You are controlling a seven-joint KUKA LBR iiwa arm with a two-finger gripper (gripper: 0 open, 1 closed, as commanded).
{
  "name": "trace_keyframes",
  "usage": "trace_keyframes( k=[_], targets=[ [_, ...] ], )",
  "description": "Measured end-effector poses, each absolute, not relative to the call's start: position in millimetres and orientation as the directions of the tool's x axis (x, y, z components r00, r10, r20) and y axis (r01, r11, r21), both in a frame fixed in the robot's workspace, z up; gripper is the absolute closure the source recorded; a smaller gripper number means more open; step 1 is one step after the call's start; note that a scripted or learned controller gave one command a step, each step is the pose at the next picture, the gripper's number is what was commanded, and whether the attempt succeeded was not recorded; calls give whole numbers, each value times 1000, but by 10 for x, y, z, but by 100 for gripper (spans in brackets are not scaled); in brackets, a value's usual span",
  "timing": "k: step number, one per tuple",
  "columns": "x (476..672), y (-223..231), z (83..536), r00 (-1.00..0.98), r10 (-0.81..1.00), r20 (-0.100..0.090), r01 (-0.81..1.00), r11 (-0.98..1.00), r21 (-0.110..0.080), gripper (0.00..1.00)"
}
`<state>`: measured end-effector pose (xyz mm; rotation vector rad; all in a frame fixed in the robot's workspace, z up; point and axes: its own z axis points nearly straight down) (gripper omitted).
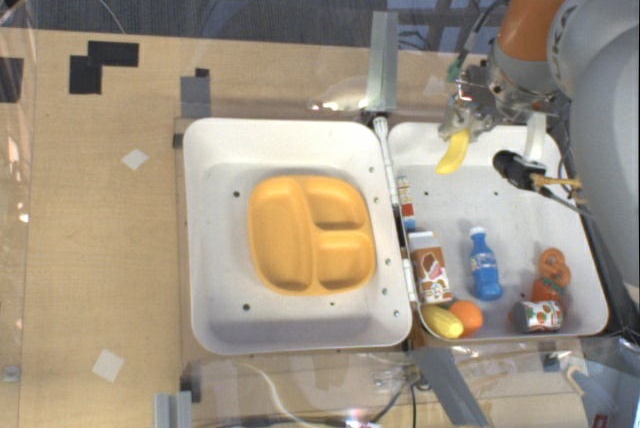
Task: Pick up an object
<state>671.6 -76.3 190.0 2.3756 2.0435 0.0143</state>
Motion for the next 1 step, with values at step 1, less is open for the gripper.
trace_keyframes(
  k=[1],
  targets=[
    [6518, -676, 2120, 122, 993, 0, 993, -121, 7, 100]
  ],
)
